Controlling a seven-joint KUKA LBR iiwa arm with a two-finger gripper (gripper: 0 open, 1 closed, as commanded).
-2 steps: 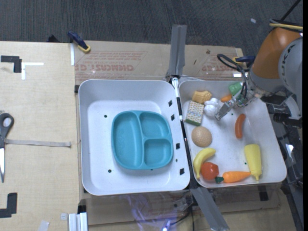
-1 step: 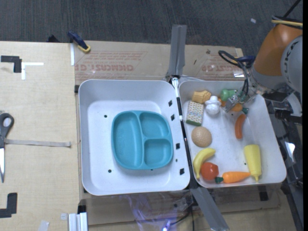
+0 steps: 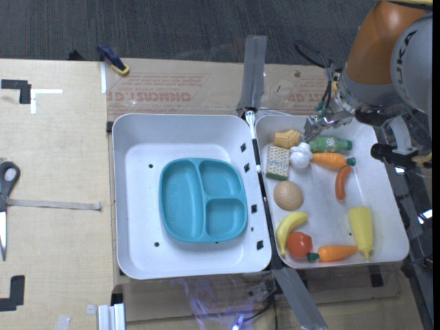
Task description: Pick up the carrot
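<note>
The carrot point(image 3: 328, 160) lies in the right bin point(image 3: 389, 184), in its far half, tip pointing left and green stub to the right, just under a green bottle point(image 3: 330, 144) and touching a small white figure point(image 3: 300, 157) on its left.

From the left: a pair of scissors point(image 3: 5, 184) rests at the counter's point(image 3: 55, 157) left edge, and a blue-and-yellow clip point(image 3: 112, 58) lies at the far side. The left bin point(image 3: 130, 205) holds a teal divided plate point(image 3: 204, 200) with three compartments. In the right bin, along its left wall, sit a corn cob point(image 3: 287, 138), a speckled cracker-like block point(image 3: 278, 161), a tan egg-shaped item point(image 3: 288, 195), a banana point(image 3: 289, 228) and a tomato point(image 3: 299, 243). A second carrot point(image 3: 335, 253) lies along the near wall, tip to the right. A red sausage point(image 3: 342, 181) stands right of the middle, and a yellow pepper point(image 3: 361, 229) lies near the right wall.

The claw point(image 3: 323, 119) hangs over the far edge of the right bin, just beyond the green bottle and apart from the far carrot. Whether it is open or closed cannot be told; nothing is seen gripped in it. The orange-banded arm point(image 3: 385, 40) fills the far right corner.
</note>
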